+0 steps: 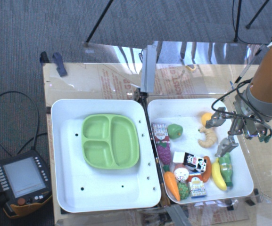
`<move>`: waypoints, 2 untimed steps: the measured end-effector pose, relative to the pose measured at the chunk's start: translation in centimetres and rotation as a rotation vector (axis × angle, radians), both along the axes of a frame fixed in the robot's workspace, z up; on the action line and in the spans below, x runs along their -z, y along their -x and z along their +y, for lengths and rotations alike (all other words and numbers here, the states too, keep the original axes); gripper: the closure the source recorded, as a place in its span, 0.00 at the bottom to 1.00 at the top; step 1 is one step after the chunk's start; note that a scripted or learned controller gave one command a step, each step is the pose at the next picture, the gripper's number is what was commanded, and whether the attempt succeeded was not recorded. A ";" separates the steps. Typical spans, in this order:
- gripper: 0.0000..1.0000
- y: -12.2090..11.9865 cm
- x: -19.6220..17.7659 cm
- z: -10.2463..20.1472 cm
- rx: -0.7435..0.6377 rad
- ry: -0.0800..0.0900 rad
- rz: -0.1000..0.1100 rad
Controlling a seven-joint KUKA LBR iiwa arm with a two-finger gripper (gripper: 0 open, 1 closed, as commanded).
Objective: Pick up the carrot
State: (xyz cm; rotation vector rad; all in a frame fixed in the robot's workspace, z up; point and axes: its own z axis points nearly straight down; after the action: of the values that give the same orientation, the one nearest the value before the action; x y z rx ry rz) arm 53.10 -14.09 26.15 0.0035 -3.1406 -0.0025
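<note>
Carrot (171, 184) first: I see it lying near the front left corner of the right bin (192, 108), orange with a green top, its tip pointing toward the front rim, and nothing is gripping it. From my seat the gripper (222, 134) hangs over the right part of that same bin, its two fingers (215, 121) spread wide apart with nothing between them; one finger sits up near the orange fruit (206, 118), the other lower, just above the green bottle (226, 167). Between and slightly left of the fingers lies a tan croissant (208, 137), not clamped as far as I can see. The carrot is well apart from the gripper, down toward the front left. Working outward, a yellow banana (217, 174) lies just beside the green bottle along the right side, and a small black-and-white carton (195, 162) sits near the middle of the bin. A green pepper (175, 131) rests toward the upper left, next to a small printed box (160, 132), with purple grapes (163, 153) below that. Just beside the carrot I can make out a round red-and-white item (181, 174) and another small printed pack (197, 188), though their labels are too small to read. The grey arm with its orange band (266, 79) comes in from the right. In the left bin (65, 126) sits a green divided plate (111, 141). A handheld control pendant (20, 179) lies on the floor at the left.
</note>
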 end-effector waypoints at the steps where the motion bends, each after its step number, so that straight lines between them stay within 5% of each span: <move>1: 0.00 0.0 0.0 0.0 0.000 0.000 0.000; 2: 0.00 -7.4 10.4 -4.5 0.120 0.001 -0.003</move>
State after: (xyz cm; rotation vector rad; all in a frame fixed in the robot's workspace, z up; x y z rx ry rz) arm 60.47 -18.60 15.71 -0.1846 -3.1378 -0.0013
